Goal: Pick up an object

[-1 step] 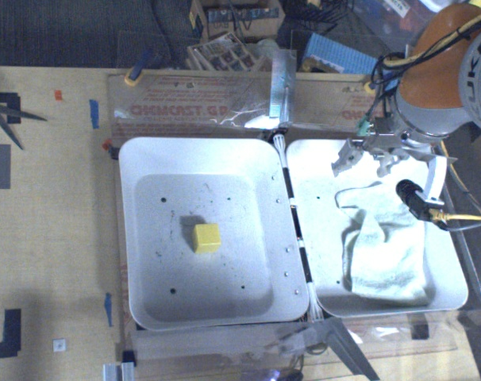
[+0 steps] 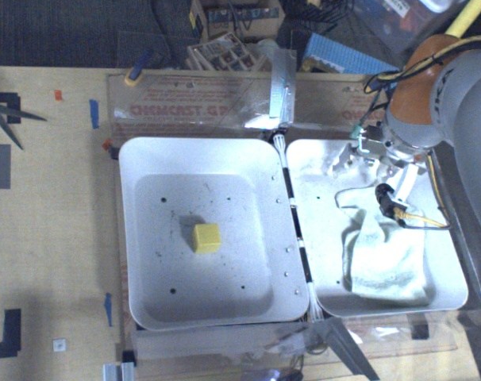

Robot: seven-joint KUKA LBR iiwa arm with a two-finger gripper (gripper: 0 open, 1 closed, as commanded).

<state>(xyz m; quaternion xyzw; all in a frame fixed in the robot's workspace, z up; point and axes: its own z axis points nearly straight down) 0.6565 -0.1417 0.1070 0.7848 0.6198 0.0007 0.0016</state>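
Camera view: small yellow cube (image 2: 207,237) sits in left bin (image 2: 145,173); whether tool (image 2: 387,201) is apart, I cannot tell.

Block (image 2: 207,237): you have plain yellow.
Bins (image 2: 145,165): your two are white.
Arm (image 2: 455,94): grey, orange band.
Bench (image 2: 50,213): pale tan wood.

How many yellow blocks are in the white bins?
1. The yellow block sits near the middle of the left bin. The arm hangs over the right bin, so something small could be hidden under it.
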